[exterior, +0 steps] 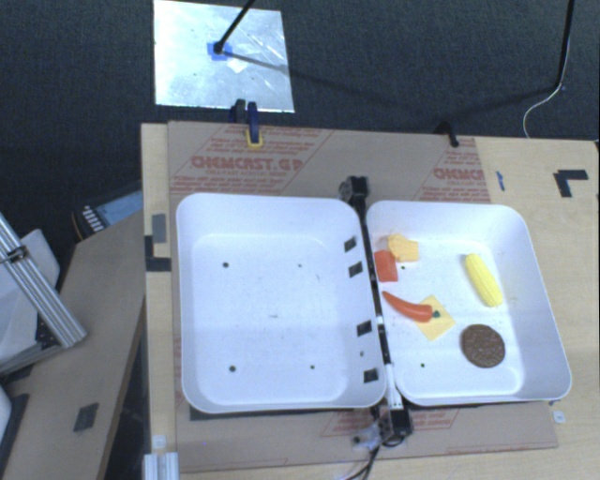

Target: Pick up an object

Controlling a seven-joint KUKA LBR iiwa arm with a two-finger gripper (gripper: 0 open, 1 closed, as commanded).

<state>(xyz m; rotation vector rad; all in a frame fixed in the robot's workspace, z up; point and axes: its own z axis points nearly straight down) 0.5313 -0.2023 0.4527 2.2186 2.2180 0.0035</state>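
The tabletop (309,155) carries a printed cardboard sheet under two white bins (272,300). Behind the bins, a blue-and-yellow clamp (251,122) grips the sheet's far edge. Beyond the clamp lies a shiny foil-like square (225,56), perhaps metal. Left of the bins stands an aluminium rail (37,291).

A thin black cable (565,47) comes down at the top right. A thin dark line (236,23) crosses the shiny sheet (187,66). I cannot tell if they belong to the robot.
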